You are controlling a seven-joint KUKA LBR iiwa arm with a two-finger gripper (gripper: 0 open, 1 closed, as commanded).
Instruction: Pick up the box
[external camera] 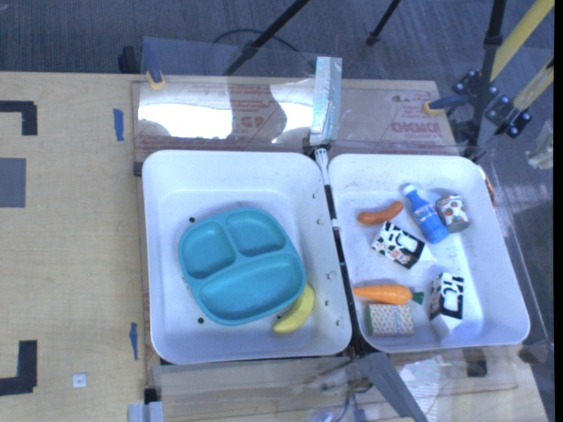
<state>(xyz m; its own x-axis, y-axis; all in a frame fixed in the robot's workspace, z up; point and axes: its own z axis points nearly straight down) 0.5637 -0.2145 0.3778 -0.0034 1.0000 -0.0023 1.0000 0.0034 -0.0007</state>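
Observation:
A small black-and-white patterned box [398, 243] lies tilted in the middle of the right bin [501, 262]. A second black-and-white carton [449, 298] lies near that bin's front right corner. Nothing touches either of them from above.
The right bin also holds an orange sausage [380, 213], a blue bottle [426, 214], a small can [451, 212], a carrot [383, 294] and a tan block [390, 320]. In the left bin [167, 192] sit a teal divided plate [242, 264] and a banana [296, 313].

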